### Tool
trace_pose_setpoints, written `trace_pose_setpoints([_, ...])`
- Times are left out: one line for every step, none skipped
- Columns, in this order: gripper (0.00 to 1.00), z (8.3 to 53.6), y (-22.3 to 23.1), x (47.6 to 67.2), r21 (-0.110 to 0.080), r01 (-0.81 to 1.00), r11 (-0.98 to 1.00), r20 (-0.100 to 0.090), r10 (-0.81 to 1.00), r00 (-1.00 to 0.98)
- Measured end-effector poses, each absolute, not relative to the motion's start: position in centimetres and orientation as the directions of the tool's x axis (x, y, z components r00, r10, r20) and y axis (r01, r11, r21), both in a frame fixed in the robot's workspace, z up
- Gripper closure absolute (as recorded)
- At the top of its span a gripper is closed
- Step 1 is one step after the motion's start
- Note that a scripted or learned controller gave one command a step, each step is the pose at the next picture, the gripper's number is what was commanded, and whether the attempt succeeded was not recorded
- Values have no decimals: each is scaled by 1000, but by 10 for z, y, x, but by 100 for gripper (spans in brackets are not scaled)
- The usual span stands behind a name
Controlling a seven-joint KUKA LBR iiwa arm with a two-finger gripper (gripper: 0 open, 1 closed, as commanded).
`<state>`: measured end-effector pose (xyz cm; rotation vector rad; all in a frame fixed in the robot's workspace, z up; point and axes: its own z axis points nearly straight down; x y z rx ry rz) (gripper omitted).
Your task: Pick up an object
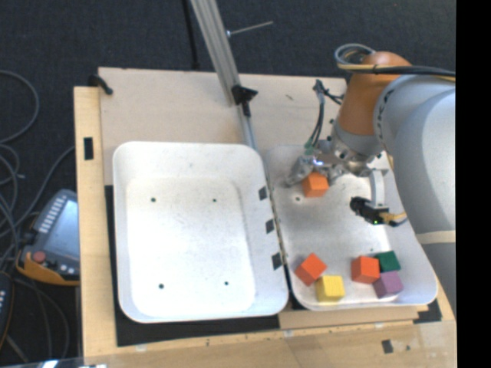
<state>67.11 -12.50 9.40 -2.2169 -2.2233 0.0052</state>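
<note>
Right bin [303,213]: hand [313,176] grips orange block [316,184]; no writing legible.

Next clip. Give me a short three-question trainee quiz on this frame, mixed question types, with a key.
1. True or false: the orange block by the gripper is in the left bin.
2. How many blocks lie along the near edge of the right bin?
3. Which block sits closest to the yellow block? A) green B) purple C) orange

Key
1. False; it is in the right bin.
2. Five: two orange, one yellow, one green, one purple.
3. C, the orange one.
</note>
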Motion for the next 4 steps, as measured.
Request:
trace_pose_setpoints([100,109,-128,673,3,1000,5,-6,1000,-5])
trace_pose_setpoints([100,202,-49,626,7,1000,8,3,1000,-8])
trace_pose_setpoints([100,196,-4,587,-2,1000,5,1,1000,-5])
trace_pose_setpoints([100,317,67,649,11,1000,8,2,1000,-8])
